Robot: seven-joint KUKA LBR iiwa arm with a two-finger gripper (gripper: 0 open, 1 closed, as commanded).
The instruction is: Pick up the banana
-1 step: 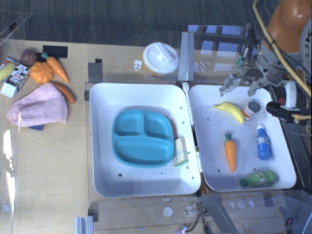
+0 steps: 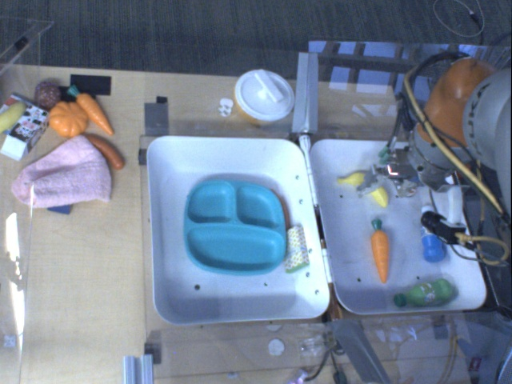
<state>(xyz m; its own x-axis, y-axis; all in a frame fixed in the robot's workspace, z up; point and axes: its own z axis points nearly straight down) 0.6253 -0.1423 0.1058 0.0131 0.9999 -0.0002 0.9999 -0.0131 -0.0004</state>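
The yellow banana [image 2: 353, 180] lies in the upper left part of the right white bin [image 2: 352, 290]. Its two ends stick out on either side of my gripper [image 2: 373, 185], which is down over the banana's middle and hides that part. The grey arm with its orange band reaches in from the right, above the bin's upper right corner.
In the right bin there are also an orange carrot [image 2: 380, 251], a green bottle [image 2: 425, 293] near the front wall and a blue object [image 2: 433, 247] at the right. The left bin [image 2: 164, 214] holds a blue divided plate [image 2: 235, 226] and a patterned sponge [image 2: 297, 248]. A white lid [image 2: 265, 94] sits behind the bins.
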